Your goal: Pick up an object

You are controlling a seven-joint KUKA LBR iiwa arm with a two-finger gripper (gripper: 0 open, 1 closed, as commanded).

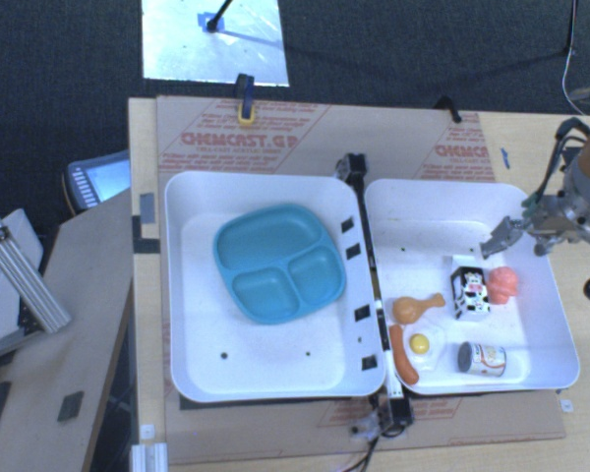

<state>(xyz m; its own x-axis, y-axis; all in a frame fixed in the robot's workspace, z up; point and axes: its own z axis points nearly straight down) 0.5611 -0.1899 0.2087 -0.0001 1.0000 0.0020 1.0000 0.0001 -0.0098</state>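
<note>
Pink ball [504, 281] just below claw [516, 232]

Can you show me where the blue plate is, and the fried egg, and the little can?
blue plate [275, 273], camera view, its middle divider.
fried egg [420, 343], camera view, its yellow yolk.
little can [483, 359], camera view, its side label.

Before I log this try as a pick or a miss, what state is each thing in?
gripper: above the right bin's far right part, holding nothing
blue divided plate: flat in the left bin, right way up
can: on its side in the right bin
fried egg toy: lying flat
sausage toy: lying flat beside the egg
cow toy: against the pink toy
</note>
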